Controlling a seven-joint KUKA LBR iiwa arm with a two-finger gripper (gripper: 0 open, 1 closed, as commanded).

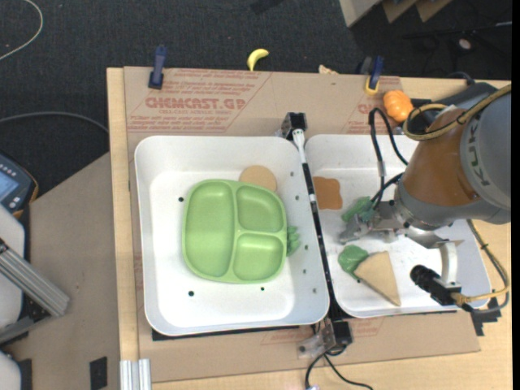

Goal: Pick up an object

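**Figure. Arm lowered into the right bin, seen from the fixed overhead camera.** The tan wedge (pixel 380 276) serves as the landmark for every position.

The gripper (pixel 359 227) sits low in the right bin (pixel 349 145), just up-view of the wedge. The arm's grey and orange body crosses the bin from the wedge's right. This low, reaching pose suits a pick from the loose items on the bin floor.

The likeliest target is the upper green piece (pixel 357 211). It lies beyond the gripper as seen from the wedge, touching it or just beside it. Whether the fingers are spread, pressed together or pinching this piece cannot be told, since the wrist hides their tips. No grasp is therefore claimed.

A lower green piece (pixel 352 257) touches the wedge's left corner, and a brown square (pixel 327 192) lies farther up-view and to the left. Well left of the wedge, a green plate (pixel 236 230) rests in the left bin (pixel 154 218).

Both bins stand side by side on the desk (pixel 203 104), presumably so that items stay contained within the arm's reach.
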